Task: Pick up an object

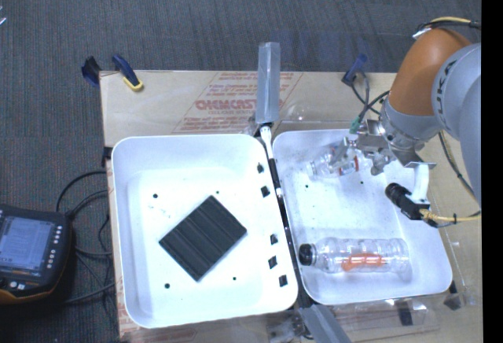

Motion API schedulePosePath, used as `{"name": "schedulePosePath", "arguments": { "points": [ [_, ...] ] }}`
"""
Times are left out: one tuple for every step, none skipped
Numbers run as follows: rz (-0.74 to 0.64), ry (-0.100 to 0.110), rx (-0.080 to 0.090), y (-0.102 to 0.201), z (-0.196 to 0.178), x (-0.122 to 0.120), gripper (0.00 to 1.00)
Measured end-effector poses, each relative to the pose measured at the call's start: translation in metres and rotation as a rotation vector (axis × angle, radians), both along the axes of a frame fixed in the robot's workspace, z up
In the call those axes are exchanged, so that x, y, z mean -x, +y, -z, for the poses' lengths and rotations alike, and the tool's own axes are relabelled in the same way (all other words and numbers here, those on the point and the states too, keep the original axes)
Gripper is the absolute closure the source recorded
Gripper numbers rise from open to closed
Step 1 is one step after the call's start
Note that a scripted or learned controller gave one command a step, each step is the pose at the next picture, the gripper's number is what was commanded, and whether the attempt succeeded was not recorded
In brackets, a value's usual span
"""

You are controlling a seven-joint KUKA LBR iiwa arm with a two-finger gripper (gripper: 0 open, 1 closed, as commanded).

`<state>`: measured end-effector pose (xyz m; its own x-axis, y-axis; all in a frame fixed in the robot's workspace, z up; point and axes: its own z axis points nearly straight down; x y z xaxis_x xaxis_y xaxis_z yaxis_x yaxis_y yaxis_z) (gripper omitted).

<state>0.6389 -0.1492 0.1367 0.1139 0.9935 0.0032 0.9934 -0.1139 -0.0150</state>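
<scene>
The gripper (355, 154) sits low in the right bin (440, 271), likely reaching for a clear item (324, 167). Its grip state I cannot tell; the bottle (357, 256) lies apart.

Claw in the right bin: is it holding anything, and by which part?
Cannot be told. The claw sits against a small clear object at the bin's far side, but no grip is visible.

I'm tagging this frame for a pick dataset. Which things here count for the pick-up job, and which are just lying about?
Part of the job:
- gripper, over the right bin
- small clear object beside the gripper
- clear plastic bottle lying in the right bin
- dark ribbed pad in the left bin

Lying about:
- blue clamps on the board's edge
- handheld controller on the floor
</scene>
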Motion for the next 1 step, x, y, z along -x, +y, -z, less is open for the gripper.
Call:
{"name": "schedulePosePath", "arguments": {
  "points": [
    [-0.002,0.008,-0.004,0.001,-0.0068,0.0007,1.0]
  ]
}}
